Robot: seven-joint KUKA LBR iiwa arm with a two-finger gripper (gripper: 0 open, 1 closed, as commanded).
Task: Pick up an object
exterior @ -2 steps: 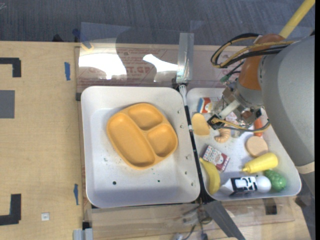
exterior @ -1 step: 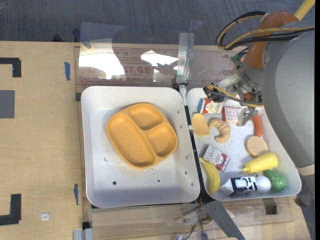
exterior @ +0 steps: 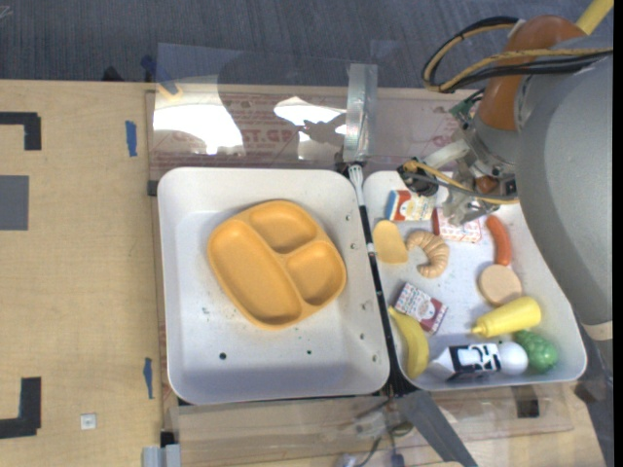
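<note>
Camera view had the arm (exterior: pixel 574 163) covering the right bin's (exterior: pixel 565 368) far corner. The gripper (exterior: pixel 465 195) sat low among clutter there; its state was unclear.

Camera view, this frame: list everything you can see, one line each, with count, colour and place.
left bin: 1, white, centre of bench
divided plate: 1, orange-yellow, three compartments, in left bin
right bin: 1, white, beside left bin
croissant: 1, tan, upper middle of right bin
cheese wedge: 1, pale yellow, left of croissant
sausage: 1, red-orange, right side
round bread slice: 1, tan, below sausage
squeeze bottle: 1, yellow, lying down
banana: 1, yellow, lower left of right bin
small carton: 1, red and white, above banana
bottle: 1, white with black label, front edge
green item: 1, front right corner
arm: 1, grey with orange band, from right
tool: 1, over top of right bin
</note>
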